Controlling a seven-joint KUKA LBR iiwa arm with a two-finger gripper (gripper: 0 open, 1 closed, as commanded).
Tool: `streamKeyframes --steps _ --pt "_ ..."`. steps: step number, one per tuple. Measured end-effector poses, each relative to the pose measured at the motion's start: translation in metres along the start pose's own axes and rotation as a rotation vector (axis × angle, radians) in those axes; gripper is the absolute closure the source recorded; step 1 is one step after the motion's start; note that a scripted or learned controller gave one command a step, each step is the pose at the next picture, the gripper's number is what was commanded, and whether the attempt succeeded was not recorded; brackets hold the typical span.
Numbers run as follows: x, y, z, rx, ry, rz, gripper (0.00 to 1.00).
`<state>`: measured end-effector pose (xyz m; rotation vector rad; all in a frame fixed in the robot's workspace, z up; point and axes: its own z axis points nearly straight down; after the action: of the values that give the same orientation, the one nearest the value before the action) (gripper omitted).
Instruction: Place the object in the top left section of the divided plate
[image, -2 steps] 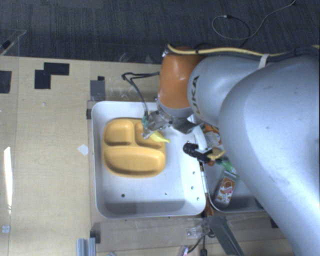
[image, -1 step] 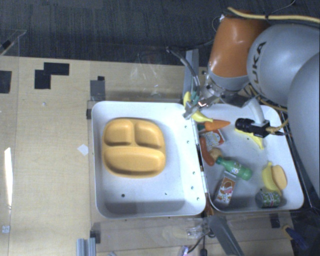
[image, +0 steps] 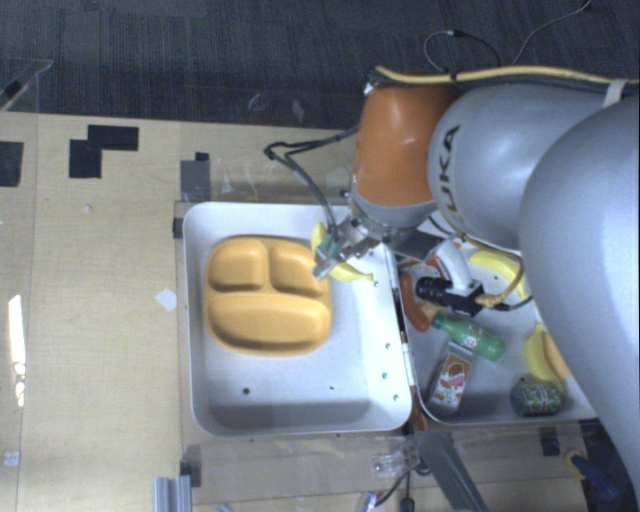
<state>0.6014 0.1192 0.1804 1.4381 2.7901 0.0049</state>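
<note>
A yellow divided plate (image: 268, 298) lies in the left white bin (image: 300, 400), with two small sections at its far side and one long section nearer the front. Its top left section (image: 238, 265) holds nothing. My gripper (image: 328, 260) hangs over the plate's top right corner, at the edge of the top right section (image: 296, 266). It is shut on a yellow curved object (image: 349, 270), which sticks out on both sides of the fingers. The middle of that object is hidden by the gripper.
The right bin (image: 480, 408) holds a green bottle (image: 471, 336), a red item (image: 415, 306), a printed can (image: 452, 381), a yellow banana (image: 541, 356) and a dark round tin (image: 540, 398). My arm covers much of that bin.
</note>
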Motion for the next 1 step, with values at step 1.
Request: streamKeyframes --steps 1 --pt "-0.0004 0.0018 -0.0118 -0.006 -0.002 -0.002 1.0"
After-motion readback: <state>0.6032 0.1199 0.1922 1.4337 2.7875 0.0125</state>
